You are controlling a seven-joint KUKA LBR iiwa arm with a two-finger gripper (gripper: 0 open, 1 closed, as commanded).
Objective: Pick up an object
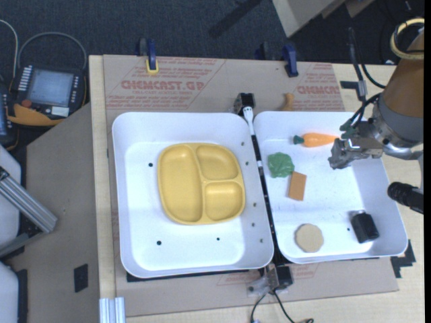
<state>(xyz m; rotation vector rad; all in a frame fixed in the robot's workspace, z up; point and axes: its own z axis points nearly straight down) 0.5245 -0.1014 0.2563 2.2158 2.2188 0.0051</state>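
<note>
1. We see the grey two-finger gripper over the right white bin; its grasp state we cannot tell.
2. The orange toy carrot lies just left of it, at the far side.
3. A yellow divided plastic plate sits in the left white bin.

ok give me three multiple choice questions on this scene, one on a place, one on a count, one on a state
1. Where does the yellow three-compartment plastic plate lie?
A. in the left white bin
B. in the right white bin
C. on the cardboard outside the bins

2. How many loose things lie in the right white bin?
A. two
B. five
C. eight

3. What is on the yellow plate?
A. the orange toy carrot
B. the tan round cookie
C. nothing

Answers:
1 A: the plate sits in the middle of the left white bin.
2 B: the orange toy carrot, green leafy piece, brown rectangular slice, tan round cookie and black block make five.
3 C: all three compartments show bare yellow.
</note>
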